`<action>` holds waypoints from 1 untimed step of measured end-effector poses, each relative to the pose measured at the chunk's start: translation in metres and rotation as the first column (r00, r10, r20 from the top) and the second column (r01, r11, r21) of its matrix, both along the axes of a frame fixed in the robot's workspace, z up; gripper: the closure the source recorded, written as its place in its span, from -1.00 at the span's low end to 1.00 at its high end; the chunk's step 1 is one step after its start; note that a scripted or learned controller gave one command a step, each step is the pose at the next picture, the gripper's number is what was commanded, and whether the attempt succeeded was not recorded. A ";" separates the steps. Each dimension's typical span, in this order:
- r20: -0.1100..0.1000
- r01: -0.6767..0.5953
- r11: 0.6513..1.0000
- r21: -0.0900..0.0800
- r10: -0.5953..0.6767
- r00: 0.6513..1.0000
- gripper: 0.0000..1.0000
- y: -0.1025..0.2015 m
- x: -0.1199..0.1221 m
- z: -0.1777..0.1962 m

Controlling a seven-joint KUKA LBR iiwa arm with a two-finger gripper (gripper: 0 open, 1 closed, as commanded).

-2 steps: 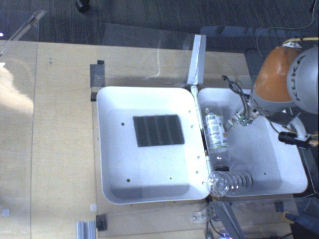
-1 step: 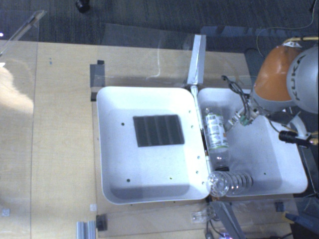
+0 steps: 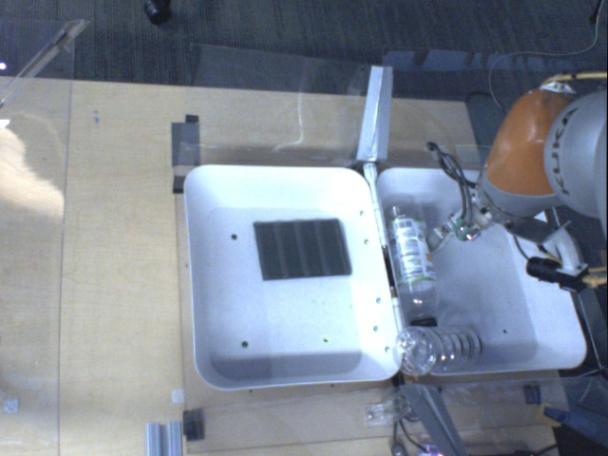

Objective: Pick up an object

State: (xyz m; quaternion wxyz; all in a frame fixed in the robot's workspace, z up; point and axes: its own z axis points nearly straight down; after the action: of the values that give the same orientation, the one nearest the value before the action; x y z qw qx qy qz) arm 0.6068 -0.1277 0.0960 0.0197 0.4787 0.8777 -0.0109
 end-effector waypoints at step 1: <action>-0.004 -0.006 1.000 0.013 0.006 1.000 1.00 0.008 0.001 0.009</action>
State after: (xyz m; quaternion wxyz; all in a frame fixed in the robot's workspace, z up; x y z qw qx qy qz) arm 0.6074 -0.1198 0.1055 0.0147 0.4763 0.8791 -0.0064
